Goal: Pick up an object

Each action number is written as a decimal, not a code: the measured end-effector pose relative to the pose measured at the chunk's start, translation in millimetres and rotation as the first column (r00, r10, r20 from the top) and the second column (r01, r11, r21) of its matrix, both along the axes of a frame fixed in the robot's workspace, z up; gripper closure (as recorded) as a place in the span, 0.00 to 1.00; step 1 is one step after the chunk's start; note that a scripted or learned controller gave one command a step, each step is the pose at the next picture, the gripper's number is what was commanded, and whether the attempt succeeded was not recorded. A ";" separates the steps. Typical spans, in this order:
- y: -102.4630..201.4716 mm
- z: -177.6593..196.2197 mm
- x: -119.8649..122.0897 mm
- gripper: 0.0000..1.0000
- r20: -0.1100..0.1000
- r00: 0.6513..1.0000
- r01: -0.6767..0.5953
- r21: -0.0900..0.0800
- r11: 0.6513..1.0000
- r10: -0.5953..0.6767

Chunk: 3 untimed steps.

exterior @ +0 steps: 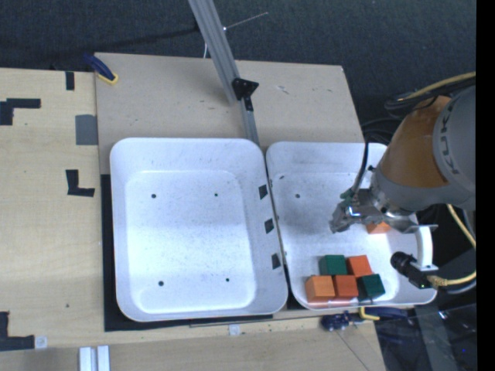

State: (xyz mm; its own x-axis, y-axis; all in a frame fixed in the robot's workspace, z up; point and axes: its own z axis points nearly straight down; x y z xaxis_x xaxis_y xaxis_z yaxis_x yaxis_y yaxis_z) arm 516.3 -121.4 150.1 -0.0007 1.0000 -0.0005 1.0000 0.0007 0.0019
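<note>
Down in the right bin [309,161] we see the task's things: a small cluster of blocks near the bin's front edge. Two green blocks [333,264] and three orange blocks [319,287] sit packed together, touching one another in two short rows. The back row has a green block on the left and an orange one on its right; the front row runs orange, orange, then a darker green at the right end. They look like plain cubes with matte faces and soft edges, and we can read no writing, brand or label on any of them.

Above the cluster, well inside the same bin, we see the gripper [346,215] hanging from the grey arm [433,161] with its orange band. Its metal tip points toward the bin floor, apart from the blocks. We cannot tell how far its fingers are parted, nor whether anything is between them; a patch of orange shows just beside the wrist, but what it is stays unclear.

The left bin [189,226] lies alongside, its speckled white floor bare.
</note>
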 end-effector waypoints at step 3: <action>56.3 92.5 15.0 1.00 -0.004 1.000 -0.006 0.002 1.000 0.006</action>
State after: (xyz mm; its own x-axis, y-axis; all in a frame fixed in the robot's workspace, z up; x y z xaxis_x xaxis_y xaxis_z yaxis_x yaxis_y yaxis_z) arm 531.3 -65.1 242.6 -0.0068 1.0000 0.0012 1.0000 0.0068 -0.0020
